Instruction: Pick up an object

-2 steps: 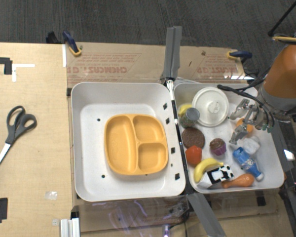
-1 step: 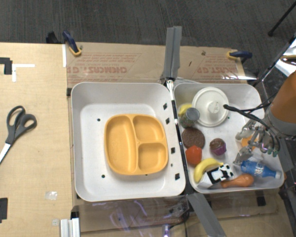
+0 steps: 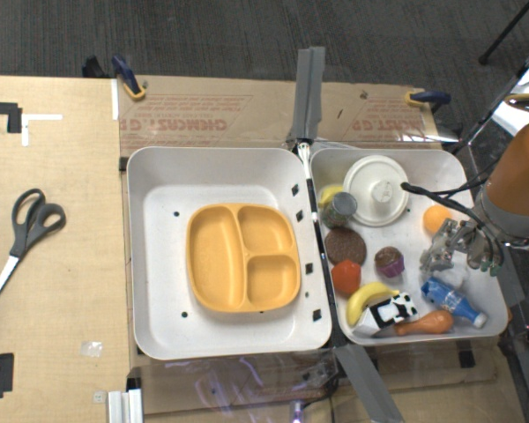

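Note:
My gripper [image 3: 439,256] hangs over the right side of the right bin [image 3: 335,161], its metal fingers pointing left and down. Just below it lies a blue bottle [image 3: 454,301]. An orange ball [image 3: 437,218] sits just above it, partly behind the wrist. Further left in this bin are a purple ball [image 3: 389,260], a brown disc [image 3: 345,245], a red tomato [image 3: 346,277], a banana [image 3: 368,300], a black-and-white toy [image 3: 394,309], an orange carrot-like piece [image 3: 425,324], a white bowl [image 3: 376,190] and a grey can [image 3: 341,206]. Nothing shows between the fingers.
The left bin [image 3: 150,236] holds a yellow divided plate [image 3: 243,257]. Scissors [image 3: 22,232] lie on the bench at the far left. A black cable [image 3: 441,194] runs across the right bin's upper right. A grey bar [image 3: 308,95] stands between the bins at the back.

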Robot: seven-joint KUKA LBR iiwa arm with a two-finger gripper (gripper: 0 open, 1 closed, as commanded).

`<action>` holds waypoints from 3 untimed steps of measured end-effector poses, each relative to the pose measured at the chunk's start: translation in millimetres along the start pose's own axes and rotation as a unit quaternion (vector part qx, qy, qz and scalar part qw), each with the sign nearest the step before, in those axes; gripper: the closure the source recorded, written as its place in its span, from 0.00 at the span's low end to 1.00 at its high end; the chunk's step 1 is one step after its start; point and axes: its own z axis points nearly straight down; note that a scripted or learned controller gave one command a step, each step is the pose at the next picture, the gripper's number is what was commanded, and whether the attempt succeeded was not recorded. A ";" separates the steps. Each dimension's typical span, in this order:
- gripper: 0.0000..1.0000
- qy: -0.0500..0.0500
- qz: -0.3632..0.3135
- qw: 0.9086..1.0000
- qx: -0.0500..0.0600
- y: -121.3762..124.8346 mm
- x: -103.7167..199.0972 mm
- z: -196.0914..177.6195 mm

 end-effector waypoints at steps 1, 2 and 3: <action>1.00 0.002 0.024 1.000 0.000 58.3 -10.0 10.5; 1.00 0.000 -0.188 0.982 0.000 -0.9 -31.0 8.8; 0.00 0.000 -0.188 0.982 -0.001 -0.5 -30.9 8.9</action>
